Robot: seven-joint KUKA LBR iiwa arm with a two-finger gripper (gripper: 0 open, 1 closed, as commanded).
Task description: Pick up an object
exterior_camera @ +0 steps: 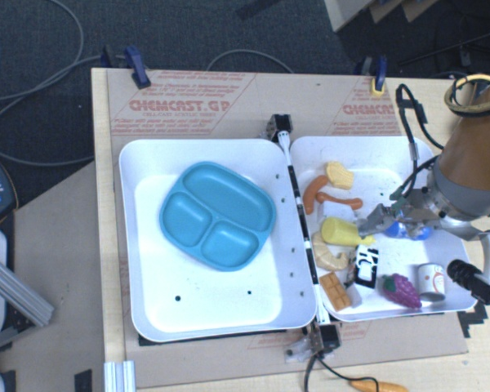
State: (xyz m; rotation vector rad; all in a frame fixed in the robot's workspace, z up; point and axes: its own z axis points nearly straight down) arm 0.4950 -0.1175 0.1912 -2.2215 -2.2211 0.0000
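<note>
My gripper (pixel 379 219) hangs low in the right bin (pixel 367 147), reaching in from the right. Its tip sits just right of a yellow toy vegetable (pixel 340 232). A blue object (pixel 410 230) lies partly hidden under the wrist. Around it lie an orange sausage (pixel 318 193), a small yellow piece (pixel 338 174), a beige piece (pixel 331 259), a black-and-white item (pixel 365 267), a waffle-like block (pixel 335 291), purple grapes (pixel 400 291) and a white can (pixel 430 279). Nothing visibly sits in the gripper.
The left bin (pixel 147 219) holds a blue divided plate (pixel 218 216). A black divider rail (pixel 298 219) runs between the bins. The grey arm with its orange band (pixel 472 158) covers the right bin's right side. Clamps and cables sit at the bench's far edge.
</note>
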